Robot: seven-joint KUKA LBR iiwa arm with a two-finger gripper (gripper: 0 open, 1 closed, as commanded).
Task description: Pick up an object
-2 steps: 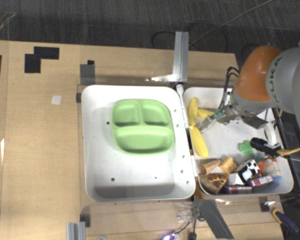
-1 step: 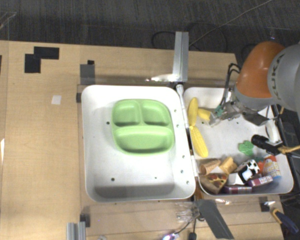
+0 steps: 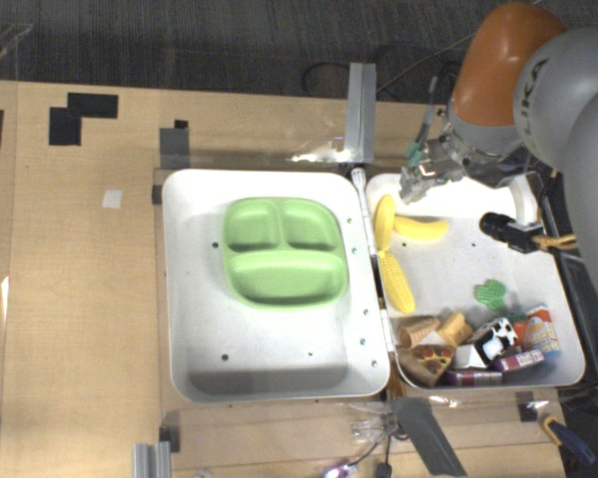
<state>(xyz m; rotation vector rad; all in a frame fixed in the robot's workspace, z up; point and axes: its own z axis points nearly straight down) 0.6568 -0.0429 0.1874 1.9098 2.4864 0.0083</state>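
We see a light-green, three-compartment plastic tray (image 3: 284, 250) in the glossy white left bin (image 3: 194, 297). The white right bin (image 3: 448, 267) holds a yellow plastic banana (image 3: 410, 226), a yellow toy corn cob (image 3: 395, 280), a small green leaf-shaped piece (image 3: 491, 292) and a black-and-white toy (image 3: 497, 341) at lower right. The pale tan wooden desk (image 3: 70, 297) bears black blocky marks (image 3: 83, 116) at upper left. The grey arm (image 3: 567, 98) wears an orange band (image 3: 498, 58).

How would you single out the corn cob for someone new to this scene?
Find the right-hand white bin. Along its left wall, just below the banana, lies the corn cob. Unlike the smooth banana, it is straight and bumpy with kernels.
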